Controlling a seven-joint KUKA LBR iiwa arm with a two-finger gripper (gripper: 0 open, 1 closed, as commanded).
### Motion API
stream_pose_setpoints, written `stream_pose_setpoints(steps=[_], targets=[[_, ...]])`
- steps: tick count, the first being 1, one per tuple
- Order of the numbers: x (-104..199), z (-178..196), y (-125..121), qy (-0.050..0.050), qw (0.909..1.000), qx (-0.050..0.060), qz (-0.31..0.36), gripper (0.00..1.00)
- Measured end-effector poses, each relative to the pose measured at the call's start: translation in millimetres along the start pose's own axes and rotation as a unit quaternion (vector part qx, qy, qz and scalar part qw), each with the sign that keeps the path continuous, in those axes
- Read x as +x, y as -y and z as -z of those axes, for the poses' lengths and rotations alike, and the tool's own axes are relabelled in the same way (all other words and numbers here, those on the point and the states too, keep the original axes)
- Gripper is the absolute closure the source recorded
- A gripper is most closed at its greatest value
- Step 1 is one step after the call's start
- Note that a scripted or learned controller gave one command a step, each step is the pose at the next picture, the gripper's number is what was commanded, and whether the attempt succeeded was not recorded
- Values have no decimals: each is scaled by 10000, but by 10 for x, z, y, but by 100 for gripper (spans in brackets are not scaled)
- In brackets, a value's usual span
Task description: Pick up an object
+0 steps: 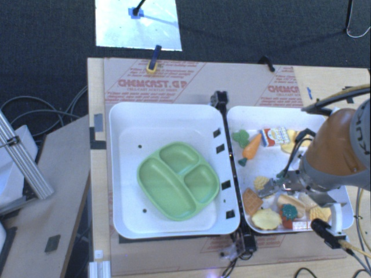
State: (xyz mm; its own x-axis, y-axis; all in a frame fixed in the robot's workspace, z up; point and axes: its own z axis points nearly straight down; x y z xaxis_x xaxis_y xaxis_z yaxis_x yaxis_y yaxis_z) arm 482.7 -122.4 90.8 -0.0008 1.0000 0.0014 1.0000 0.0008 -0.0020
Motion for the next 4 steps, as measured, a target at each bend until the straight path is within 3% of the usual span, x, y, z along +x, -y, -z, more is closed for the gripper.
stream_pose_setpoints(steps=[1, 3, 4], targets=[[-3, 125, -11, 9, 10000, -24, 0, 100], [127, 1302, -129, 17, 10000, -56, 24, 100], [128, 1337, -140, 12, 10000, -27, 20, 100]])
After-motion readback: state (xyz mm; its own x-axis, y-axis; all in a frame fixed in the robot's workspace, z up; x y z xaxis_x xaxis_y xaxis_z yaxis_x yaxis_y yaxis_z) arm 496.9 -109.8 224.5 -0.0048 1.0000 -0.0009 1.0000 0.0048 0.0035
